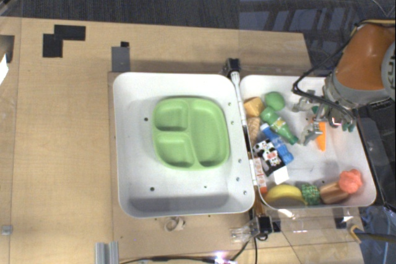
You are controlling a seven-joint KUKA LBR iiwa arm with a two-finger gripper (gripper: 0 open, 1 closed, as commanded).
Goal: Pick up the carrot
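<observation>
The wide tan wooden bench (62, 151) spreads under everything, and on it sit two shallow white plastic bins side by side; I take the right-hand bin (362, 161) as my landmark. The left white bin (133, 133) touches its left wall and carries a light green plastic plate with three compartments (189, 133) near its middle. My grey arm with its orange band (365, 62) reaches in over the landmark bin's upper right corner, and my two-finger gripper (315, 128) hangs low over the bin's upper middle floor. The small orange carrot (322, 137) lies on that floor, upright in the view, just beside the gripper's tip on its right; whether my fingers are parted or closed around it I cannot tell, since the metal parts there blur together. Along the bin's left side lies a heap of small things: a tan bread-like piece (252, 107) at the top, a round green vegetable (274, 100) next to it, a green bottle-shaped toy (276, 122) below, then a blue block (276, 142) and a black-and-white patterned box (268, 156). Along the bin's bottom wall rest a yellow banana (284, 194), a dark green lump (310, 193) touching it, a brown sausage-like piece (335, 192), and a pinkish-orange crumpled ball (351, 180) in the lower right corner.
</observation>
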